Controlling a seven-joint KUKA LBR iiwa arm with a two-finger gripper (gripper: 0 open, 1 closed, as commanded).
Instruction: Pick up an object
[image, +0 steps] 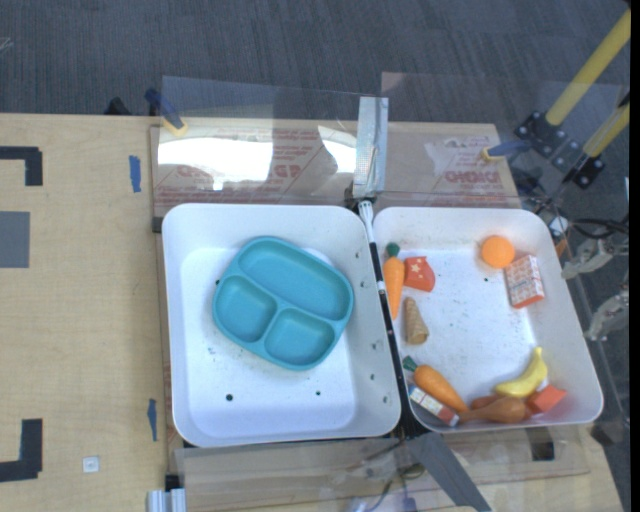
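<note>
I see the left bin (190, 300) holding a teal divided plate (283, 302). The right bin (470, 300) has an orange ball (497, 251), a red-and-white packet (525, 281), two toy carrots (394, 284) (438, 386), a red strawberry piece (419, 274), a tan cone (414, 322) and a banana (526, 377) in its near corner.

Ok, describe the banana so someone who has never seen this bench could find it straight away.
Look in the right white bin, the one scattered with toy food, not the one holding the blue tray. Go to its near right corner, where several items are heaped. The banana is the curved yellow piece there, lying above a brown item and beside a small orange-red one.
</note>
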